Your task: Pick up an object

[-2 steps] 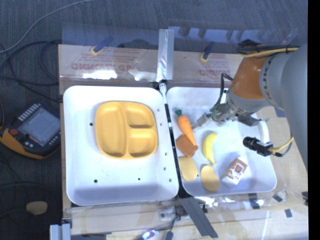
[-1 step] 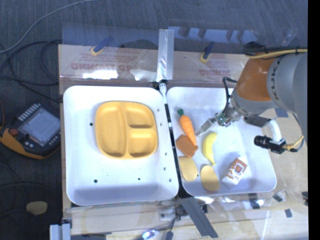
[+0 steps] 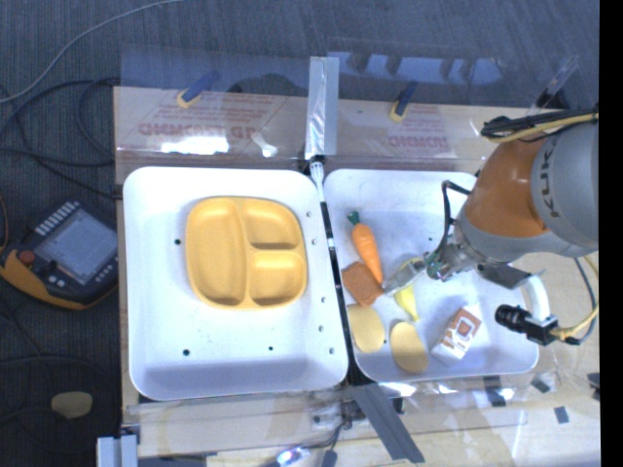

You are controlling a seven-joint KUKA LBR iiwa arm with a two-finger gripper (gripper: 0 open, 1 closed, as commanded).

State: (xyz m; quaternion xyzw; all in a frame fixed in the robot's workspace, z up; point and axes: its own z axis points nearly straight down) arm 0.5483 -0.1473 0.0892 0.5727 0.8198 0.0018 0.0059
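The carrot is lying in the right bin, near its left wall, above an orange block. The gripper is being lowered just beside both; whether its fingers are parted cannot be told. One item should be centred before closing.

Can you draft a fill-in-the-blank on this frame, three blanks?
1. The yellow divided tray sits in the ____ bin.
2. The carrot has a ____ top.
3. The gripper is over the ____ bin, near the carrot.

Missing words: left; green; right
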